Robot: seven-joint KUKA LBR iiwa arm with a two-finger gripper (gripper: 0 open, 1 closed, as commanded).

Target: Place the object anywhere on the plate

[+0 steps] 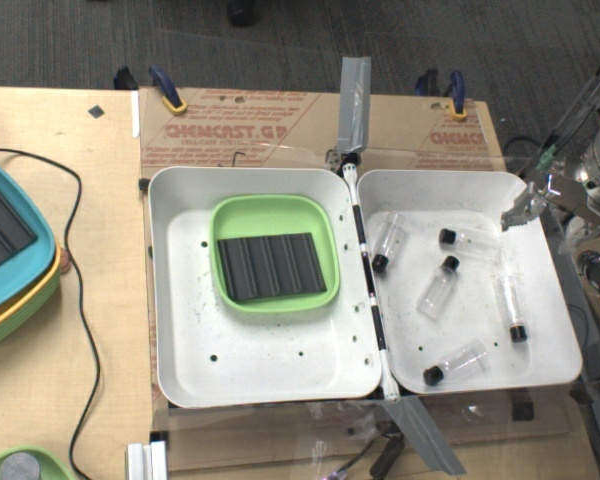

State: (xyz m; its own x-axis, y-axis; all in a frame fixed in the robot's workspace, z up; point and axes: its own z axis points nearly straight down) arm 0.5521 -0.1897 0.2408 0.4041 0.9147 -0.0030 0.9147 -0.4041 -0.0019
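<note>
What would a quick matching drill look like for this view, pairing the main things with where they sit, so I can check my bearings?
Things:
1. green plate
2. black ribbed pad
3. clear vials
4. gripper

Places:
A. scattered in the right bin
B. over the right bin's upper right rim
C. in the left bin
D. lying on the plate

Pairs: 1-C, 2-D, 3-A, 4-B

Green plate [275, 223] in left bin [180, 358]; clear vials [442, 288] scattered in right bin [550, 358].
</note>
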